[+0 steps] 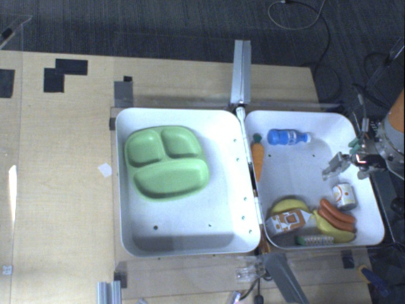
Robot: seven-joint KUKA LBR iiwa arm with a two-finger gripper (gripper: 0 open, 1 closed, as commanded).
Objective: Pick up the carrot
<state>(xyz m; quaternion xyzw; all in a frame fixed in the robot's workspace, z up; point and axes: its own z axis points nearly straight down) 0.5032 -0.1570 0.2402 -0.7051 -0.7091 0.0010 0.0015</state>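
Bench bins: L green tray (166, 161), R carrot (257, 160) w/ bottle (287, 137).

Pale wood worktop (57, 189) with black tape marks (63, 73) near its far left. Beyond it, dark grey carpeted floor (158, 11) with a thin cable (304, 14) looping across. Metal bracket (241, 71) stands at the worktop's far edge.

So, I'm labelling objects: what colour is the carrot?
Orange with a small green top, seen in the camera view, lying along the right bin's left wall: carrot.
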